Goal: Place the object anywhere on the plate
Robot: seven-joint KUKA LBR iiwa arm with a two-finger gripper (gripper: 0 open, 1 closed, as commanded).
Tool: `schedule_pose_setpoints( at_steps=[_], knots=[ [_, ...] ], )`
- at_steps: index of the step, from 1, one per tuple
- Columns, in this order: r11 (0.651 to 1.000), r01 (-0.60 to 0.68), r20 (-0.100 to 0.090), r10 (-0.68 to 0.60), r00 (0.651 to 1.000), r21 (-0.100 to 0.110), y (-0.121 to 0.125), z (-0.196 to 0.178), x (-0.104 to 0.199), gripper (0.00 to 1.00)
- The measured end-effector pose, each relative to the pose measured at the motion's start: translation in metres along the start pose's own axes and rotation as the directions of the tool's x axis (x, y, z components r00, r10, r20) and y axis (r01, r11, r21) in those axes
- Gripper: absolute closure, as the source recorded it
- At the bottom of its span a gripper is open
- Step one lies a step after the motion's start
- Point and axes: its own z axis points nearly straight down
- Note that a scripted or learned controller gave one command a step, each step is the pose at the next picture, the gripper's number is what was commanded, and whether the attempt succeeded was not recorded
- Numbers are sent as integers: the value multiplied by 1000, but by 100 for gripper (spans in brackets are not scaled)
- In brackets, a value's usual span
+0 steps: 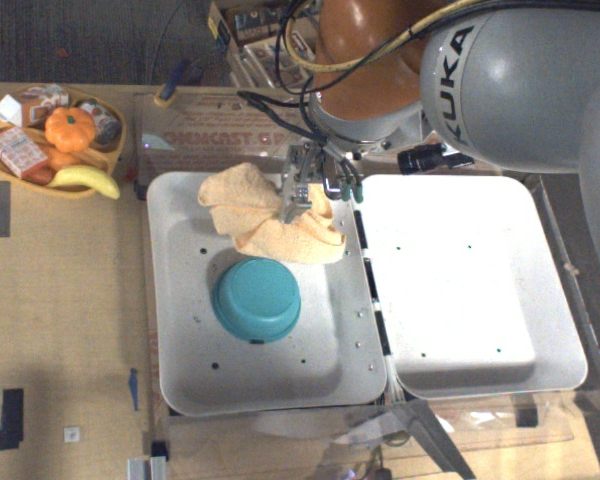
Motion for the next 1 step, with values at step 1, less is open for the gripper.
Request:
schedule_pose_setpoints(
  at_steps=[1],
  knots=[
    [1000, 0, 1, 0, 1000, 0, 0, -1, 0, 0]
  ],
)
